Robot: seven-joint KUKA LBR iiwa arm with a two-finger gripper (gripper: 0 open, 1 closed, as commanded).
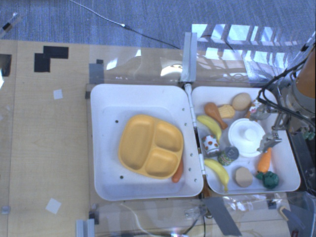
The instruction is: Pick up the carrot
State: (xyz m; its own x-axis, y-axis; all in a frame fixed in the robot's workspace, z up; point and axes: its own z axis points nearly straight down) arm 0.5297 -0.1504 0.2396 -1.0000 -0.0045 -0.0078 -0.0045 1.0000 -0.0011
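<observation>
Blue carpet is showing beyond the far edge of the wooden bench (44, 147), where two white bins are sitting side by side. A yellow divided plate (150, 145) is lying in the left bin (106, 132), with a sausage (177, 171) lying against its near right corner. The right bin (289, 169) is holding a white bowl (247, 135), two bananas (210, 126), a drumstick (215, 113), a potato (241, 101), a can (228, 155) and broccoli (269, 179). The carrot (264, 161) is lying near the bin's near right corner — between the bowl and the broccoli. The gripper (270, 141) is hanging just above the carrot's far end, reaching in from the right — I cannot tell whether its jaws are spread or pressed together.
</observation>
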